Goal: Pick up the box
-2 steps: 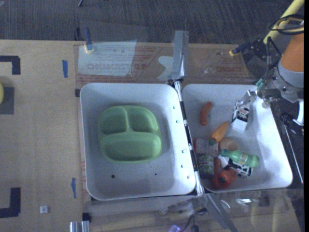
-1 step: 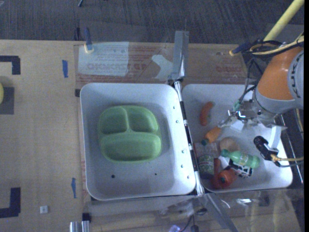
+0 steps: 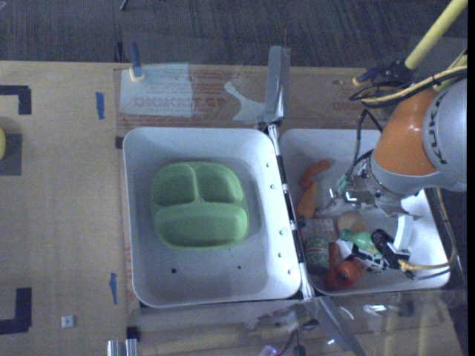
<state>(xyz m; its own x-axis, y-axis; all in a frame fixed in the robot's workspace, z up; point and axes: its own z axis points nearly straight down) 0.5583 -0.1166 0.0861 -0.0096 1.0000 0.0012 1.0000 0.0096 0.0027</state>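
The box (image 3: 318,245), small with a dark speckled print, lies in the right bin (image 3: 434,273) close to its left wall. My gripper (image 3: 347,193) hangs low over the middle of that bin, up and to the right of the box and apart from it. The grey wrist and its orange band (image 3: 404,143) cover the gripper from above. Nothing can be seen held in it.
Around the box lie two orange carrot-like pieces (image 3: 310,188), a tan round piece (image 3: 352,221), a small green piece (image 3: 361,238) and a red-orange item (image 3: 344,273). The left bin (image 3: 141,265) holds a green divided plate (image 3: 199,204). A metal divider (image 3: 286,199) separates the bins.
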